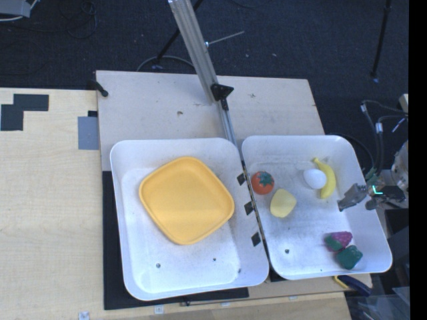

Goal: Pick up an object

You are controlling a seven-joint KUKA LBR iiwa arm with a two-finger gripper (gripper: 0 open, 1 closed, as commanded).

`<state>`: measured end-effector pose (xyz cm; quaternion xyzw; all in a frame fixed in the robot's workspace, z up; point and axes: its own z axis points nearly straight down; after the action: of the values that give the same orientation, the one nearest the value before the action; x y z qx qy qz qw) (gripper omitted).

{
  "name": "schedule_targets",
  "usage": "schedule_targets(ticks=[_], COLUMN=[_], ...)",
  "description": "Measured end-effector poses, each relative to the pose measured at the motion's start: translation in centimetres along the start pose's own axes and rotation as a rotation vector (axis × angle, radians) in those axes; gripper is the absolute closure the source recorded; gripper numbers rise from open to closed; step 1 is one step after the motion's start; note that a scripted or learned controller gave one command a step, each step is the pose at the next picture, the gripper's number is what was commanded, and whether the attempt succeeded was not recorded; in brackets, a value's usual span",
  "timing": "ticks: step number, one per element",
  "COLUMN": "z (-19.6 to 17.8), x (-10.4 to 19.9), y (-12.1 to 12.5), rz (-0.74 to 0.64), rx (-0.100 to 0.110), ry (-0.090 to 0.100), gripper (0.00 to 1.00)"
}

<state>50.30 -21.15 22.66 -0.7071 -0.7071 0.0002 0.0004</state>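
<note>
The grey two-finger gripper [355, 197] hangs at the right bin's [293, 147] right rim; whether it is released or clenched, I cannot tell. The curved yellow plastic banana [326, 176] (long axis roughly toward-and-away) lies just leftward, beside a white egg [314, 178].

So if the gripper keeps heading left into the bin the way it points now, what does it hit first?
Probably the banana, with the white egg right beside it. The gripper sits at the right bin's right rim and points left, slightly down in the picture. Its height above the bin is unclear, so it may pass over them.
</note>
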Motion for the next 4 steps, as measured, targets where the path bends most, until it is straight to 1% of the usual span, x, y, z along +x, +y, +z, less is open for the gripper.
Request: schedule_targets(ticks=[1, 2, 3, 4], z=[0.0, 5.9, 10.9, 13.6], x=[0.0, -0.5, -0.8, -0.7], y=[0.0, 0.5, 1.3, 1.3], rz=[0.000, -0.001, -0.001, -0.001], rx=[0.000, 0.004, 0.004, -0.001], ry=[0.000, 0.001, 0.001, 0.000], gripper=[0.00, 0.00, 0.00, 0.00])
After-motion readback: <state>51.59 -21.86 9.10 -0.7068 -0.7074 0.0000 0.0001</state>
